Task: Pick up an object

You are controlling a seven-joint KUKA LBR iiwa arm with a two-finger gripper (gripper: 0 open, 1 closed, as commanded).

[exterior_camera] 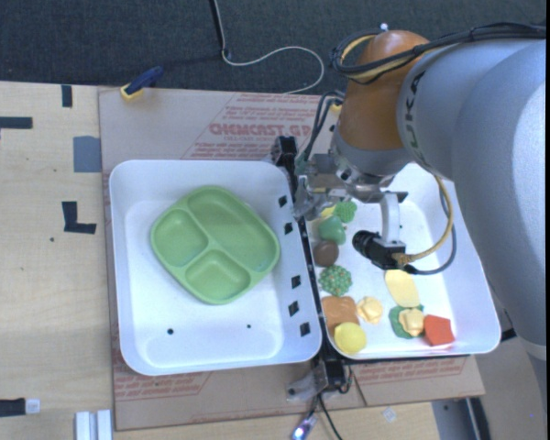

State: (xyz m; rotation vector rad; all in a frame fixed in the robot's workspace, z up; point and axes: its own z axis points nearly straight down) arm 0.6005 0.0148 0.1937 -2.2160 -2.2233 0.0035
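Note:
My gripper [324, 205] is lowered into the right bin [465, 287] at its left wall, near the far end. Just under it lie a green and yellow toy food piece [339, 214] and a second green piece [329, 229]; the wrist hides part of them. A brown round piece [326, 252] sits just in front of these. Whether anything is held cannot be seen from here.
Nearer the front of the right bin lie a green broccoli-like piece [335, 280], an orange block [339, 309], a yellow ball [350, 339], yellow pieces [402, 289], and a red block [438, 330]. The left bin [137, 337] holds a green divided plate [215, 243].

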